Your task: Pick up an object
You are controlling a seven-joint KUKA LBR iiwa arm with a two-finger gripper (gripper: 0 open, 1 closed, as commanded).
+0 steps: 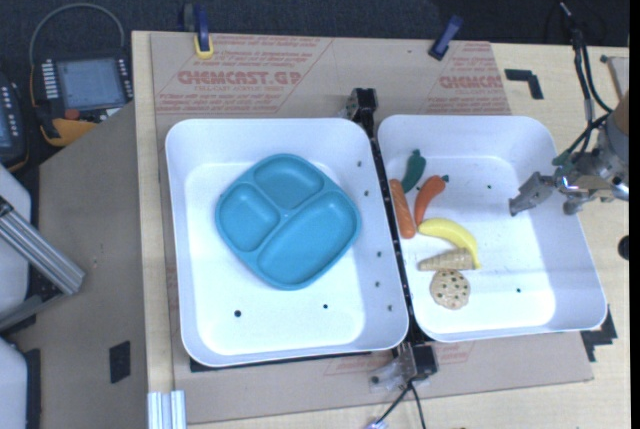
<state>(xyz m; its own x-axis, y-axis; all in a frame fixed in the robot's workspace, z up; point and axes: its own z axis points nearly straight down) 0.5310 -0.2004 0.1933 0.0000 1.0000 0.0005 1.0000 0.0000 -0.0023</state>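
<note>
Banana [450, 236] in right bin [520, 317], gripper [545, 189] low at right edge, fingers' spread unclear

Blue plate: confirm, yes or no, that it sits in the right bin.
No, the blue plate lies in the left bin.

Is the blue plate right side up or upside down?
Right side up. The blue plate lies flat in the left bin, its three hollow sections facing up.
</note>
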